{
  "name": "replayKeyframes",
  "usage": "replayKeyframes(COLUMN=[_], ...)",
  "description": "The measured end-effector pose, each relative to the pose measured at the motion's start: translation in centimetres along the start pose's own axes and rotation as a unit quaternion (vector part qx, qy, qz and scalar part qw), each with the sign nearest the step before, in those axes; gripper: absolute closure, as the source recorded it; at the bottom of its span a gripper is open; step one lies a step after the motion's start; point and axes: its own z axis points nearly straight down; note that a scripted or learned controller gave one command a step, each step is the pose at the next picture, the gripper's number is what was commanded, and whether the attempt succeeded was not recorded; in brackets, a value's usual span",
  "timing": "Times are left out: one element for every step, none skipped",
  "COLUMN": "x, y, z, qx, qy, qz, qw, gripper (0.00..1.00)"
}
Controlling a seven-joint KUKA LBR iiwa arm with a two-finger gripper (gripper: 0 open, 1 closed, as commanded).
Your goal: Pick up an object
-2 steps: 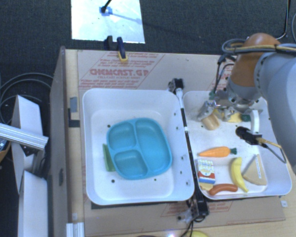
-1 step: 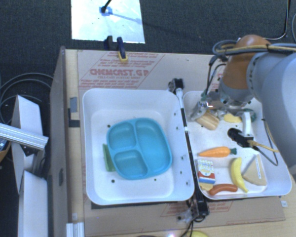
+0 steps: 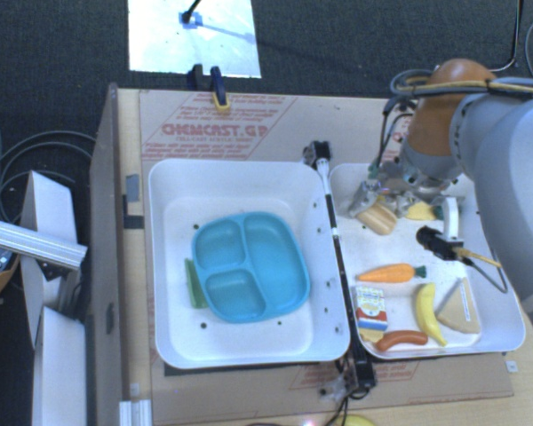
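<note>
Hovering low over the far end of the right white bin (image 3: 515,327), the gripper (image 3: 370,193), whose state I cannot tell, should settle squarely astride the tan bread-roll toy (image 3: 377,218) just beneath it before closing and lifting straight.

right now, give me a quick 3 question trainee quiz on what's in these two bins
1. True or false: the blue plate lies in the left bin.
2. Which lies closest to the carrot? A banana B green strip C blue plate
3. Fill in: the gripper is over the ___ bin.

Key: 1 true. 2 A. 3 right, near a tan piece.
</note>
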Motion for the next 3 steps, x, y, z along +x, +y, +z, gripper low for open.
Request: replayKeyframes(x=[-0.1, -0.1, 1.4], y=[0.1, 0.1, -3.3], z=[-1.2, -1.2, -0.3], qx=[-0.002, -0.002, -0.017], qy=[-0.002, -0.002, -0.003], qz=[-0.001, -0.002, -0.003], qw=[1.0000, 1.0000, 0.9998], gripper=[1.00, 0.00, 0.00])
